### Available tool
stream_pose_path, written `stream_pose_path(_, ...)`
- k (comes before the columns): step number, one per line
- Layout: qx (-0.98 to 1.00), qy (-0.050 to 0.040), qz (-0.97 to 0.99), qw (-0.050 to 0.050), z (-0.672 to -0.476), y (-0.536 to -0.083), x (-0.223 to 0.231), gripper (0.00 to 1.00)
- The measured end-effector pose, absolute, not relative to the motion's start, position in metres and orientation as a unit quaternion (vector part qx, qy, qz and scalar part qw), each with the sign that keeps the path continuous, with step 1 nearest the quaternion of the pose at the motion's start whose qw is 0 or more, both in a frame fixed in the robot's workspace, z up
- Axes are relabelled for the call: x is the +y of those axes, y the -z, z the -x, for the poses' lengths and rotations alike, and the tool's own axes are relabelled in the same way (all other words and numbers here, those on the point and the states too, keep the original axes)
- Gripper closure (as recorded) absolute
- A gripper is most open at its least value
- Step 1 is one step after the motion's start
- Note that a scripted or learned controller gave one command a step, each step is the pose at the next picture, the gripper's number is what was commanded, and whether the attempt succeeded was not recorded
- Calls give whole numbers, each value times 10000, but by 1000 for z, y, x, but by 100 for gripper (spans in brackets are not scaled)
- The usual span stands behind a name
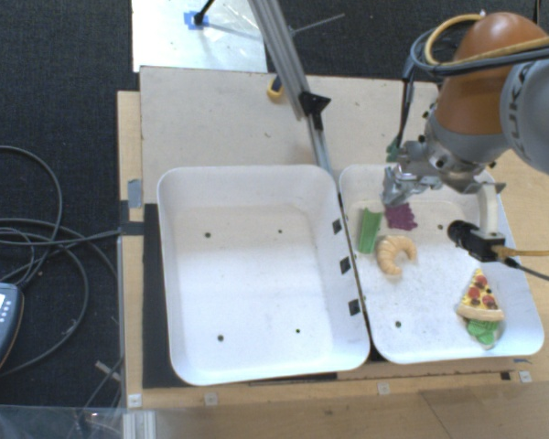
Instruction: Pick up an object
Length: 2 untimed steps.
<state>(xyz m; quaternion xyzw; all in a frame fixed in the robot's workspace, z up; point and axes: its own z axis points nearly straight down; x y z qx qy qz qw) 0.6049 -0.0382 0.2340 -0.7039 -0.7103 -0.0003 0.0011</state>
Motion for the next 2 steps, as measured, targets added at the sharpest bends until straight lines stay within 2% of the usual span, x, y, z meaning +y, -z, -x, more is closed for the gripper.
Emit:
stream_pose_path(1, -7107, 3, 7035, 16, -575, -230, 15, 100)
stream_pose_path(2, -7109, 12, 7032, 12, -556, -241, 65, 100)
